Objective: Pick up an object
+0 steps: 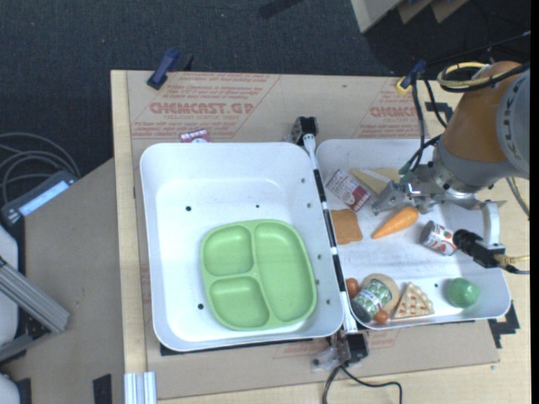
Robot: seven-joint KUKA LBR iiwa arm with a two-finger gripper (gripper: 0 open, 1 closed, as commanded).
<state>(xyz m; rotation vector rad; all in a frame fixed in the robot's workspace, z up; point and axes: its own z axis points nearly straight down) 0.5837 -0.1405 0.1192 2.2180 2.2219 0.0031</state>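
Divided tray in the left bin; carrot, can, pizza slice in the right bin.

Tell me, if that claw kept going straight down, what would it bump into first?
Probably the orange toy carrot lying just below the gripper in the right white bin; depth is hard to judge from this slanted view.

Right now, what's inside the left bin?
The left bin holds a green divided tray, its three compartments bare. Whatever lies beneath the tray is covered.
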